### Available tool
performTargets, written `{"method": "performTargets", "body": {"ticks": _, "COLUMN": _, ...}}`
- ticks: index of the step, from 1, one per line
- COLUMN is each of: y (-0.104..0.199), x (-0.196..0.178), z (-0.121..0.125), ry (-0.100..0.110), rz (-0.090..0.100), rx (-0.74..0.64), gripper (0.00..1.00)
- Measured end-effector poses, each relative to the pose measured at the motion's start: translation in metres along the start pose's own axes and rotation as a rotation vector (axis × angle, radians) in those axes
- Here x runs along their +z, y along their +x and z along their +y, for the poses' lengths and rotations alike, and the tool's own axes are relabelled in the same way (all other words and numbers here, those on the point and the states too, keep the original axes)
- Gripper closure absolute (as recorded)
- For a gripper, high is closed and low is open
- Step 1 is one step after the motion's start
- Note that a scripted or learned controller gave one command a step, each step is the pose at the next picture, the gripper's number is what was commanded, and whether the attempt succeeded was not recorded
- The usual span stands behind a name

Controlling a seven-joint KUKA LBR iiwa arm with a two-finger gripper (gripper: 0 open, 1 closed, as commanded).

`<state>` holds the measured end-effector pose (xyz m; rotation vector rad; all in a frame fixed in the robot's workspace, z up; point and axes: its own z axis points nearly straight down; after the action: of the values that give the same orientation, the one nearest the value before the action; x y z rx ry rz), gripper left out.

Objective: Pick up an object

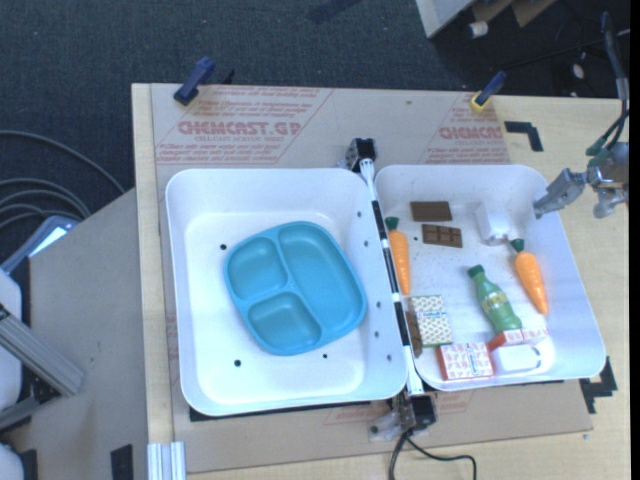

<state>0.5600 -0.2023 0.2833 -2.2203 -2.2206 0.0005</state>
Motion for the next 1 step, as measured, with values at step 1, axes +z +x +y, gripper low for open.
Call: {"method": "performTargets", "body": {"ticks": 1, "y": -0.0172, "x": 0.1341, "z": 0.0065, "ry": 0.002, "rz": 0.0, "rx": 0.001, "gripper": 0.0}}
